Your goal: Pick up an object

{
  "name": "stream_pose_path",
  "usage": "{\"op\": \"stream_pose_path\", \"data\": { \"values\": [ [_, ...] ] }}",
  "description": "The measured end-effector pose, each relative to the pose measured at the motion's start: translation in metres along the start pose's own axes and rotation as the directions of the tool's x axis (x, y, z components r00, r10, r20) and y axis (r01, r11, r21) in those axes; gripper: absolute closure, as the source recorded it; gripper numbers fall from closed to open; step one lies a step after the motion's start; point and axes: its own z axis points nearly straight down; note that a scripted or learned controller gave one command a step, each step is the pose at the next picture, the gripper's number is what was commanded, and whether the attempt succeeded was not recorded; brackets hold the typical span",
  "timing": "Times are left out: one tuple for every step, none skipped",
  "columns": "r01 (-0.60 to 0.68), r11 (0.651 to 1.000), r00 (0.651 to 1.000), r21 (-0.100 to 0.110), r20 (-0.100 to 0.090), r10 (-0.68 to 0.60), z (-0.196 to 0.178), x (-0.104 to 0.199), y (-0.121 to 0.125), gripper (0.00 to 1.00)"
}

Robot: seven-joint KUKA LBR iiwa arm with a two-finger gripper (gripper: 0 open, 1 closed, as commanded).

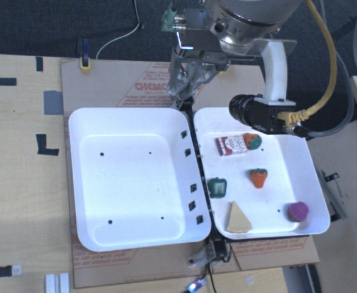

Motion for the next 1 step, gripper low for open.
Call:
{"op": "stream_pose_path", "data": {
  "values": [
    [0.001,1.000,1.000,0.001,0.000,-0.001,-0.0098,0.0006,0.0001,1.00]
  ]
}}
